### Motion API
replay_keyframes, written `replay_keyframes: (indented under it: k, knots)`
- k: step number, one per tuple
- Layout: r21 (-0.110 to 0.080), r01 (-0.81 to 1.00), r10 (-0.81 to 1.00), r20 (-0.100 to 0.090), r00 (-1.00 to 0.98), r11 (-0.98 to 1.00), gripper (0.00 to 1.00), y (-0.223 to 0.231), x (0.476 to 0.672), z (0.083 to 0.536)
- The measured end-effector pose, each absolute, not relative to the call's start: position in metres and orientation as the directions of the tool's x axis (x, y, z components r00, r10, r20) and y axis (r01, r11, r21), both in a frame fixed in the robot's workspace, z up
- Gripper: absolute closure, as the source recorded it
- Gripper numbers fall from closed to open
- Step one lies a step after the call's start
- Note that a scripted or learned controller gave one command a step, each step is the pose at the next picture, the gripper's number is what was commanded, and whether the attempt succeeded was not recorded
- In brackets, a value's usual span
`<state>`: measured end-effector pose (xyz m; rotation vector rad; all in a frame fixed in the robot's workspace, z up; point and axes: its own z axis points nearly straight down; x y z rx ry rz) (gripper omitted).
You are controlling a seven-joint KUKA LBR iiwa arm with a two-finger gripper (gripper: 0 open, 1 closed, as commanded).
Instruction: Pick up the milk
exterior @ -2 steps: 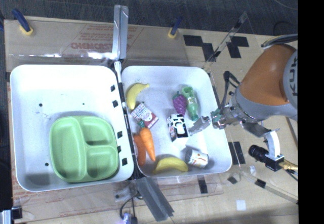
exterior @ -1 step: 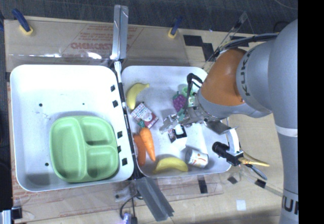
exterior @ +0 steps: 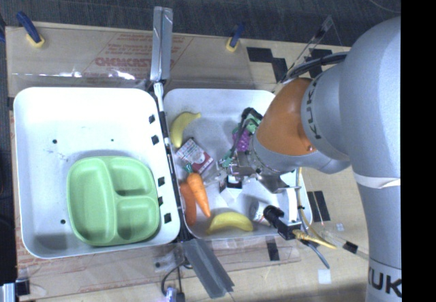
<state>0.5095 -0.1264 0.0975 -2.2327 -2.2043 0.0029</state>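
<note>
We logged the gripper (exterior: 231, 174) low in the right bin (exterior: 204, 99); its grip we could not tell. The small boxy milk (exterior: 191, 153) lay just left, between curved banana (exterior: 181, 127) and tapered carrots (exterior: 196, 193).

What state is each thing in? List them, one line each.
Green tray: lying flat in the left bin, compartments bare.
Upper banana: lying in the right bin near the divider.
Lower banana: lying at the near wall.
Carrots: two, lying side by side, touching.
Red-and-white carton: lying on its side, tilted.
Gripper: lowered into the right bin; grasp hidden.
</note>
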Motion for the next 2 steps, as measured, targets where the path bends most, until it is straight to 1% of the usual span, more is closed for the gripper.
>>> replay_keyframes:
  k: [1,2]
  knots:
    - [-0.007,1.0,1.0,0.001,0.008,-0.008,1.0,-0.126,0.509,0.106]
    - [-0.005,0.977,0.977,0.0,0.215,-0.215,1.0,-0.06,0.555,0.191]
